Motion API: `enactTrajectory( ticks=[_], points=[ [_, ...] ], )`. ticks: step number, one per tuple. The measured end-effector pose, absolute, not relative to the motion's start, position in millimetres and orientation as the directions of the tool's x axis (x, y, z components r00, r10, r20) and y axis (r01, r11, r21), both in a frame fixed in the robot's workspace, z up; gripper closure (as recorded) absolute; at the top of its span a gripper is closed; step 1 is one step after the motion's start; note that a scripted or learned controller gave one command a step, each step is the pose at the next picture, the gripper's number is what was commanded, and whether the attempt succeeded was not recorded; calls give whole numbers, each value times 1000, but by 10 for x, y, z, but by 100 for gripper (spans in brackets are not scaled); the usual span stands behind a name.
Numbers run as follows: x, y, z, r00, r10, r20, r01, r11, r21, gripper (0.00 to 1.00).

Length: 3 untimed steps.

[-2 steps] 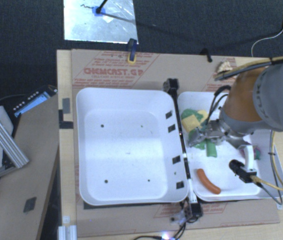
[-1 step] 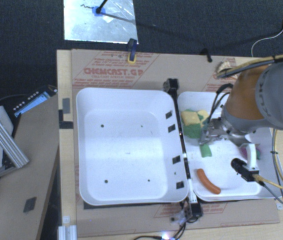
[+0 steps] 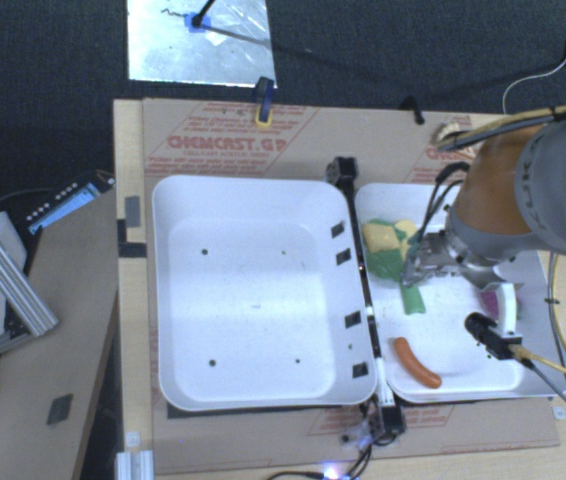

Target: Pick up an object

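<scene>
- Objects sit in the right bin (image 3: 523, 386); left bin (image 3: 178, 268) is beside it, the two touching along a black divider strip.
- Yellow item (image 3: 383, 234) and green piece (image 3: 387, 264) near right bin's upper-left corner, touching each other.
- Orange sausage-shaped item (image 3: 416, 362) near the front edge, well apart from those.
- Gripper (image 3: 421, 264) is down over the green stick (image 3: 413, 298), just right of the green piece.
- Finger gap is hidden by the wrist: can't tell if it's open or gripping, possibly touching the stick.
- Pink-white item (image 3: 504, 306) further right.
</scene>
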State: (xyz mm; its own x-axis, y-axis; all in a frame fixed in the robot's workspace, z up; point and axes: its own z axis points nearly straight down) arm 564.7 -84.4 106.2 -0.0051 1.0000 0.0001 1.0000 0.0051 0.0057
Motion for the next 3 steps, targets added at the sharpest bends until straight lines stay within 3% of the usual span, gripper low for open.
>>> enactTrajectory(
  ticks=[1, 2, 3],
  points=[
    [4832, -712, 1872, 0, 1000, 1, 1000, 0, -1, 100],
    [4873, -430, 1842, -7, 1000, 1, 1000, 7, 1, 100],
    [5119, -682, 2401, -4, 1000, -2, 1000, 4, 6, 100]
  ],
)
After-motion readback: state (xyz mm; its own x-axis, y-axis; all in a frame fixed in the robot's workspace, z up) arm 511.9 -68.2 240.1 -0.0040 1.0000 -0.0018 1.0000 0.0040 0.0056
